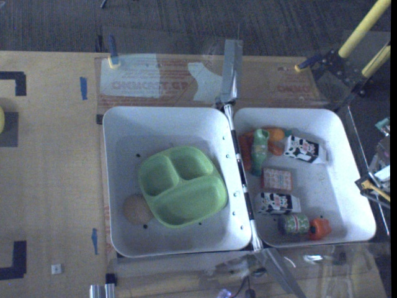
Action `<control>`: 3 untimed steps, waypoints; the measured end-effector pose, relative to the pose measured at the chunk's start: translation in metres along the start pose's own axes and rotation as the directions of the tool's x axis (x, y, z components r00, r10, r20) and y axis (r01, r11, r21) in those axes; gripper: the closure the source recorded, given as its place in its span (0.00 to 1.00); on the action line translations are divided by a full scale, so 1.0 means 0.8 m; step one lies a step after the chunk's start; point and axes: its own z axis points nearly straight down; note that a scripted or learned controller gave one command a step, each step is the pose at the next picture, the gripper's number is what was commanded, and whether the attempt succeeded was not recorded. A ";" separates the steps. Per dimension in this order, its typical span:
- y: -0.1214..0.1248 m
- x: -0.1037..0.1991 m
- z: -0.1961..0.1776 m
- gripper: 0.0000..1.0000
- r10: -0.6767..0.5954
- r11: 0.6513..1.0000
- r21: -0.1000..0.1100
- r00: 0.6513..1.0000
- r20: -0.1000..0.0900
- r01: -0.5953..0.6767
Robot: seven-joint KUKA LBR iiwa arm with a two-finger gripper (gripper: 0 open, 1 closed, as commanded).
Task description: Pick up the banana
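Note:
A small yellow rounded thing (2, 120) pokes in at the far left edge of the bench, cut off by the frame; I cannot tell what it is. The left bin (118, 129) holds a green divided plate (182, 185) and a tan round object (137, 209) tucked against the plate's lower left. The right bin (335, 135) holds a green bottle (259, 149), orange pieces (275, 135), two cow-patterned cartons (301, 148) (277, 202), a pinkish box (276, 179), a small can (295, 224) and an orange item (319, 228).
A metal divider (231, 73) stands behind the seam between the bins. A yellow pole (367, 18) and dark clamps (338, 64) sit at the upper right. Blue tape marks (83, 87) dot the wooden bench. Some hardware (376, 186) juts in at the right edge.

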 end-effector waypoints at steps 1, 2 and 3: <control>0.027 0.067 -0.056 1.00 0.074 0.997 -0.003 0.997 -0.001 -0.074; 0.007 0.032 0.041 1.00 0.115 0.993 0.000 0.993 0.000 -0.115; 0.000 -0.002 -0.071 1.00 0.037 0.999 -0.002 0.999 -0.001 -0.037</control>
